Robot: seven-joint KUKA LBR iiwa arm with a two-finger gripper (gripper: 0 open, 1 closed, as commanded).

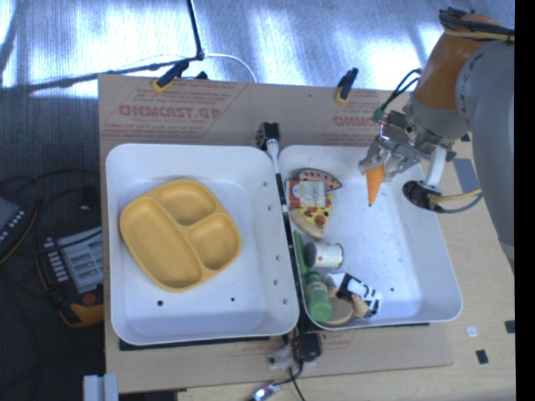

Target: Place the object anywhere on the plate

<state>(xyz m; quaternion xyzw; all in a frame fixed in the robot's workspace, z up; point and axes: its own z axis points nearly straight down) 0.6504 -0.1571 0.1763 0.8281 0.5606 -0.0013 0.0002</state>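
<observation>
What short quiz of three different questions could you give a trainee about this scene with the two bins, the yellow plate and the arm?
1. True or false: the yellow plate lies in the left bin.
2. Which thing hangs between the fingers of the gripper? A) a green bottle B) an orange carrot C) a white cup
3. Fill in: the pizza slice lies in the ____ bin, near the divider.

Key:
1. True. The plate, with three compartments, sits in the left bin.
2. B. The carrot points down, above the right bin.
3. Right.
</observation>
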